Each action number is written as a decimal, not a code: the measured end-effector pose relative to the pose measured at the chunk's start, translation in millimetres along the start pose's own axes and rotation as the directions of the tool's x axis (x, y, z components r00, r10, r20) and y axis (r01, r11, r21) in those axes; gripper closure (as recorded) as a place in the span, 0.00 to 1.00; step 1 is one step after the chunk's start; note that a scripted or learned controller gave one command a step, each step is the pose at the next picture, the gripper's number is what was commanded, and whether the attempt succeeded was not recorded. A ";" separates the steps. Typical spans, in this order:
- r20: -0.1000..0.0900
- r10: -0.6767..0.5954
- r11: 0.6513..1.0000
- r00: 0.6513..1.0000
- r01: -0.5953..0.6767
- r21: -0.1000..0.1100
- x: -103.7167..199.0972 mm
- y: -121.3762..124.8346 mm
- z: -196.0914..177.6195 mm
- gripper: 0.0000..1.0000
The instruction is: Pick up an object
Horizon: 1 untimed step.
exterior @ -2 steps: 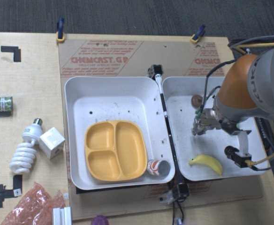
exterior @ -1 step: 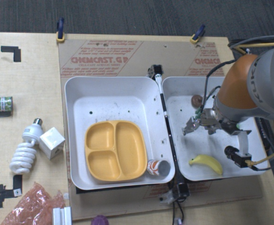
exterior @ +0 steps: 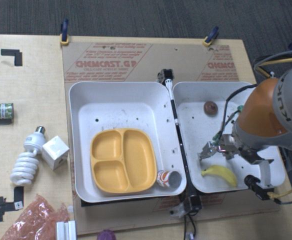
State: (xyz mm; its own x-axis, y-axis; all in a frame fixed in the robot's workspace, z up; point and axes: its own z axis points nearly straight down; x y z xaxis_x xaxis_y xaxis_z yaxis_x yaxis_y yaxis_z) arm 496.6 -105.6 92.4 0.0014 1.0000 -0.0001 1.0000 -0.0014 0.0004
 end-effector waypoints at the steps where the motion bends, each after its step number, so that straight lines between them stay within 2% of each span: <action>1: 0.001 0.002 1.000 1.000 -0.002 -0.003 -0.9 1.3 -10.0 1.00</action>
